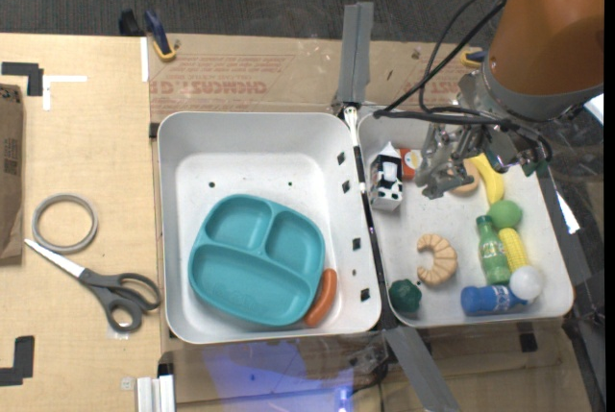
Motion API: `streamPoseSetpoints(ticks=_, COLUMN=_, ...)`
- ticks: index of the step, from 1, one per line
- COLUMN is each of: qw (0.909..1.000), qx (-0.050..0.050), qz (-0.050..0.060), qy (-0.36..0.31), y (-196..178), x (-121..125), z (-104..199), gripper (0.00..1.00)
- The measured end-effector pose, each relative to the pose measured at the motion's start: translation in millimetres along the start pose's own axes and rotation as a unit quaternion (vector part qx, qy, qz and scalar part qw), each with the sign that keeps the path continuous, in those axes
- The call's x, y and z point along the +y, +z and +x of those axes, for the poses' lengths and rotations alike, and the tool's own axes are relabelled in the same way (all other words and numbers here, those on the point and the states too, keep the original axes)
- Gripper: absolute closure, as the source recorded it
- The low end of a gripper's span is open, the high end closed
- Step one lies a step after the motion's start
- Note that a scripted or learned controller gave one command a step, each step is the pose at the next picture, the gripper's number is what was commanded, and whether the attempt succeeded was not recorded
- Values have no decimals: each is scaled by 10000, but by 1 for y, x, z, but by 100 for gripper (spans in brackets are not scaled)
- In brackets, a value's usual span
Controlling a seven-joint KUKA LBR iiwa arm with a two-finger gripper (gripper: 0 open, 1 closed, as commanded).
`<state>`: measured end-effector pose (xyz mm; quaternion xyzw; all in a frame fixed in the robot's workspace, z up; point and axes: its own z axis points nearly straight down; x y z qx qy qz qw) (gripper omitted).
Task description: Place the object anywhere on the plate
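A: Where's your gripper (pixel 444 172)?
B: Low in the right bin (pixel 548 208), by the cow (pixel 387 180). Can't tell what it grips. Plate (pixel 258 258) sits in the left bin (pixel 178 208), sausage (pixel 323 297) touching its rim.

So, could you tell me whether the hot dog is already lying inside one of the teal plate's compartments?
No, the hot dog lies on the left bin's floor against the outer rim of the teal plate, not in a compartment.

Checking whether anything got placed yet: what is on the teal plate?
The teal plate shows bare compartments. A hot dog lies against its lower right rim; whatever is under that rim is hidden.
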<state>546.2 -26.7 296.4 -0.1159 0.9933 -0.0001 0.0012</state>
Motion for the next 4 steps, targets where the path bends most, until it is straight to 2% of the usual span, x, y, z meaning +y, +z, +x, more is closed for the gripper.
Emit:
streamPoseSetpoints(ticks=1, qw=9978, qx=-14, qz=2, qy=-662, y=-51, x=-24, z=44, gripper=100)
streamPoseSetpoints(ticks=2, qw=9699, qx=-7, qz=-3, qy=-2435, y=-46, x=-108, z=69, gripper=100)
streamPoseSetpoints(ticks=3, qw=9412, qx=-18, qz=-1, qy=-3379, y=-68, x=-95, z=-11, gripper=100)
streamPoseSetpoints(ticks=4, qw=9149, qx=-22, qz=-4, qy=-4037, y=-77, x=-33, z=-90, gripper=100)
